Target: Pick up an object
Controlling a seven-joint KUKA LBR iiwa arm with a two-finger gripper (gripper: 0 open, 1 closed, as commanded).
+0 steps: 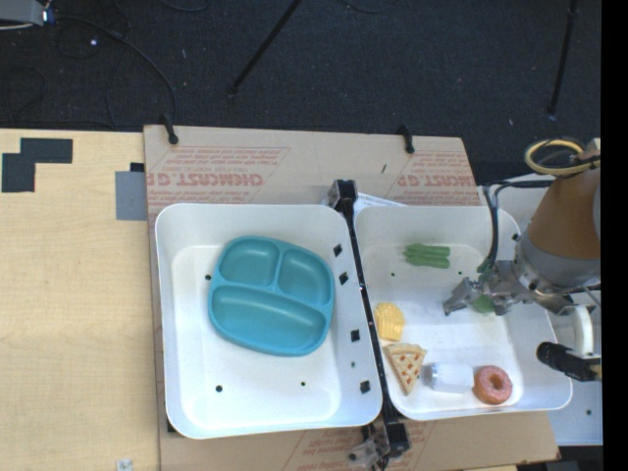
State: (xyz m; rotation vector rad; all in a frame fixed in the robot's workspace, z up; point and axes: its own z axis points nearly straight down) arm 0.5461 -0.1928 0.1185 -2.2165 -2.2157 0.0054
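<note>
The right bin (530,400) holds several toy foods. A green pea pod (427,254) lies near its back, a yellow corn piece (390,320) by the left wall, and a pizza slice (405,365) in front of that. A pale clear item (446,378) and a pink-iced donut (493,385) lie near the front. My gripper (477,299) hangs low over the right half of this bin, right of the corn and below the pea pod. A small green bit (484,302) shows right at the gripper; whether it is held is unclear.
The left bin (186,381) carries a teal divided plate (272,294). A black divider (358,302) runs between the bins. The grey arm with its orange band (564,226) leans in over the right bin's right wall. Cardboard lies under both bins.
</note>
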